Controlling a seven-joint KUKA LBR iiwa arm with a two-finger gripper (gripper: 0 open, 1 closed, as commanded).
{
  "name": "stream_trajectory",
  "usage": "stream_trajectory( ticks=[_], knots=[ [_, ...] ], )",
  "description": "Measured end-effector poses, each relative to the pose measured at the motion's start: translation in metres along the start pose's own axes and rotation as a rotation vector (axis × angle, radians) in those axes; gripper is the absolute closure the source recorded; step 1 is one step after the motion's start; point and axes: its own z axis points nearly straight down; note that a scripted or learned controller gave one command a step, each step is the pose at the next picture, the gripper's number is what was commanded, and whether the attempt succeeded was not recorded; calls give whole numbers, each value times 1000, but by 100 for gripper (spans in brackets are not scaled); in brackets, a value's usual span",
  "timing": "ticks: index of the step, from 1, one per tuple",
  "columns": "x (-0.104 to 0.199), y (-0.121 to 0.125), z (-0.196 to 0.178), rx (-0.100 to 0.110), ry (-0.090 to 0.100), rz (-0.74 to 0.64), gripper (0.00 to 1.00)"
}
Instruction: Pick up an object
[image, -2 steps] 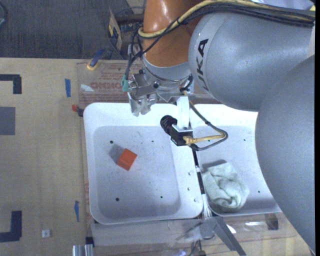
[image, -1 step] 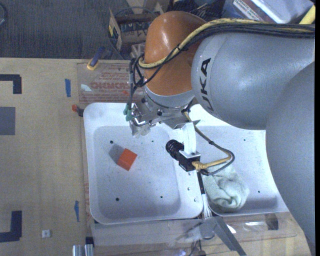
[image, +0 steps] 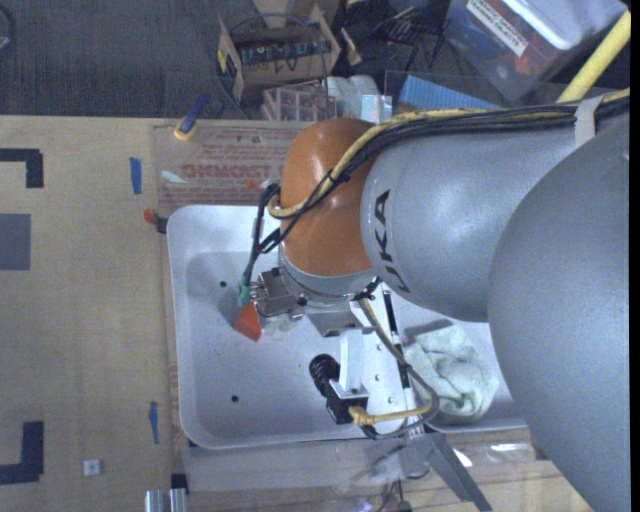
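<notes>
Bin (image: 200, 400): white, shallow.
Orange block (image: 247, 321): left of centre in the bin, at the gripper's tip.
Gripper (image: 257, 305): low beside the block; spread or pinching cannot be told.
Grasp: centre over the block before lifting, straight up.
Cloth (image: 458, 372): pale, well right; leave it.

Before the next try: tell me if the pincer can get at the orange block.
Probably yes. The orange block lies in the white bin right beside the pincer, with nothing between them; the white cloth lies well apart.
</notes>
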Motion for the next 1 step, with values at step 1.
stream_trajectory(
  ticks=[1],
  knots=[
    [-2,47,3,-4,0,266,100]
  ],
)
